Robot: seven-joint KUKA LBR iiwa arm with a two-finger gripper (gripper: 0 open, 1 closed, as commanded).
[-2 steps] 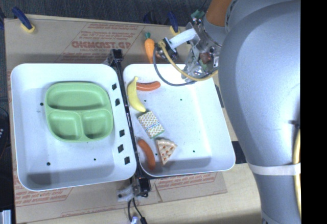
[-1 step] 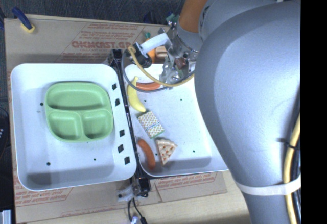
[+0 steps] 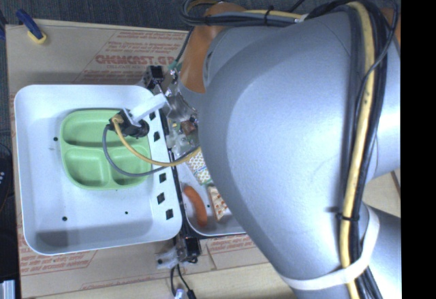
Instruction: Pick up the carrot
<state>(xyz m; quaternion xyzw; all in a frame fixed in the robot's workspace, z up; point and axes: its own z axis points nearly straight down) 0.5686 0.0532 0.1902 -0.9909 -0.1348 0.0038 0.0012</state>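
Observation:
The carrot (image 3: pixel 196 202) is a small orange piece lying in the right bin (image 3: pixel 204 228), near that bin's left wall, just below the arm's bulk. My gripper (image 3: pixel 178 127) hangs over the divide between the two bins, up and slightly left of the carrot and apart from it. The grey arm (image 3: pixel 293 134) with its orange band (image 3: pixel 196 52) hides most of the right bin.
The left bin (image 3: pixel 41 154) holds a green divided plate (image 3: pixel 88 154), and a grey-yellow cable (image 3: pixel 126 165) loops over it. Patterned items (image 3: pixel 219 203) lie beside the carrot. A blue and yellow object (image 3: pixel 30 26) sits on the cardboard at the far left.

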